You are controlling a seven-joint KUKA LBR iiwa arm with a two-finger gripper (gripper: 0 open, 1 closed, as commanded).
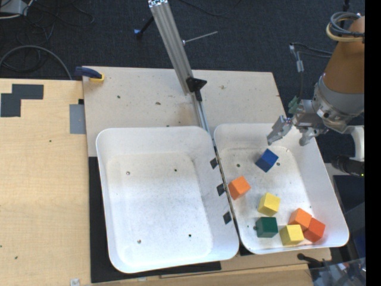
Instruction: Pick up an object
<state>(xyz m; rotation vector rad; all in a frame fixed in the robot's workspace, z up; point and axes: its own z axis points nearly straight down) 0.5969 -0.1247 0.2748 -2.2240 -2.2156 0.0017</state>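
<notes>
My gripper [292, 133] hangs over the far end of the right bin [331, 190], its two fingers spread apart and nothing between them. A blue cube [267, 159] lies just below and left of the fingertips, apart from them. Further down the bin lie an orange cube [239, 187], a yellow cube [269, 204] and a dark green cube [266, 226]. At the near right corner a second yellow cube [292, 234], an orange block [301, 217] and a red-orange block [315, 229] sit bunched together.
The left bin [155, 201] lies beside the right one, with black clips along the shared rim. A slanted aluminium rail [177, 49] rises from the bench behind the bins. A blue and yellow clamp [90, 73] sits at the bench's far left.
</notes>
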